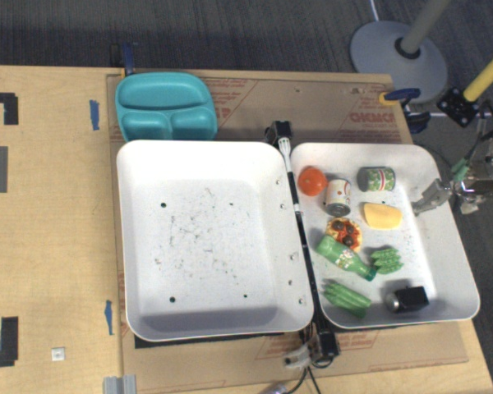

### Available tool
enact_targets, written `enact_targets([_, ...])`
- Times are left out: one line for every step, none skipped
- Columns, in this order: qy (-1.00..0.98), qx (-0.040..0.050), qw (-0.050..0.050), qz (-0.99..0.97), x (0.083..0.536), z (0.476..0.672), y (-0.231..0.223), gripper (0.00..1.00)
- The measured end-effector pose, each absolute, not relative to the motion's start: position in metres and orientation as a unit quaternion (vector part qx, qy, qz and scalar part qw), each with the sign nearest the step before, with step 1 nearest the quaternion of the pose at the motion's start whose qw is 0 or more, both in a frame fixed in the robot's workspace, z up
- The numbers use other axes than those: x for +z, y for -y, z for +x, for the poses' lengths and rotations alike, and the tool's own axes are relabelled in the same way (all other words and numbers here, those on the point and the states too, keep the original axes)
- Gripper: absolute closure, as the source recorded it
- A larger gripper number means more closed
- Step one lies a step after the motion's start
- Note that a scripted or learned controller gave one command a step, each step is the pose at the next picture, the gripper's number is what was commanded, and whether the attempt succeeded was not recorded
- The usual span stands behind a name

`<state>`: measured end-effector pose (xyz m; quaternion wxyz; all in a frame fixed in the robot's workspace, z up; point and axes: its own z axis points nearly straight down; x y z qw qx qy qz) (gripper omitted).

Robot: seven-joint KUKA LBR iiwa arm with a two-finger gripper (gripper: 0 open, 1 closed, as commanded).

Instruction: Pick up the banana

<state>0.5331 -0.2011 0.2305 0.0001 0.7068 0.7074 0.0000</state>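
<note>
Fingers (434,195) at right bin (456,245) edge, state unclear, possibly banana (382,215) nearby

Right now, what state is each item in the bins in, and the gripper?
Gripper: at right bin's right rim, holding nothing visible.
Green can: on its side.
Small can: tipped over.
Green bottle: lying flat.
Right bin: holds all the items.
Left bin: speckled floor.

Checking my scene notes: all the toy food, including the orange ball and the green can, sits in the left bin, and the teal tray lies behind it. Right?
Not quite. The camera view shows the orange ball and green can in the right bin; the teal tray does lie behind the left bin.
</note>
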Motion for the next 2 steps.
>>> enact_targets([-0.781, 0.0002, 0.000, 0.624, 0.091, 0.512, 0.173, 0.00])
enact_targets([-0.713, 0.0016, 0.001, 0.701, 0.086, 0.481, 0.107, 0.00])
